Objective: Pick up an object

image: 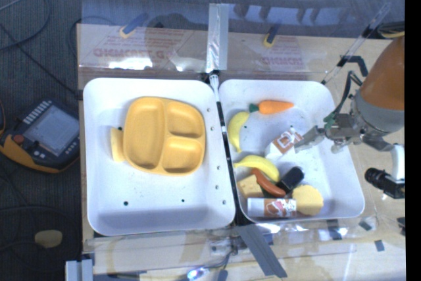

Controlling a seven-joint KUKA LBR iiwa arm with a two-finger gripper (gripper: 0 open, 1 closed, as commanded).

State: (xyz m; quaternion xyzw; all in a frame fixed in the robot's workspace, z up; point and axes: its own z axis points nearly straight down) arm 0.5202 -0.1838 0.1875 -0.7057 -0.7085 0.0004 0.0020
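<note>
A grey KUKA arm, orange-banded at the wrist, is reaching in from three o'clock, its gripper [309,139] hanging over the right bin [342,161] just beside a small white-and-orange carton [287,141]; whether that gripper is parted or closed cannot be told from this angle, and nothing is showing in its grasp. The carton, sitting toward the centre of the bin with bare floor around it, is looking like the likeliest target, since it is lying apart from the clutter and is nearest the tool. Toys are crowding the rest of the bin: a carrot [275,106] at twelve o'clock, a pale banana [237,129] standing along the nine o'clock wall, and at six o'clock a heap in which a yellow banana [258,164] is resting against an orange-red piece [267,185], a black cylinder [290,177], a yellow sponge-like lump [308,198] and a labelled bottle [279,207] lying on its side along the wall. The left bin [105,207] is holding a yellow divided tray [163,135], upside up, probably parked there as a bulky item out of the arm's way.
</note>
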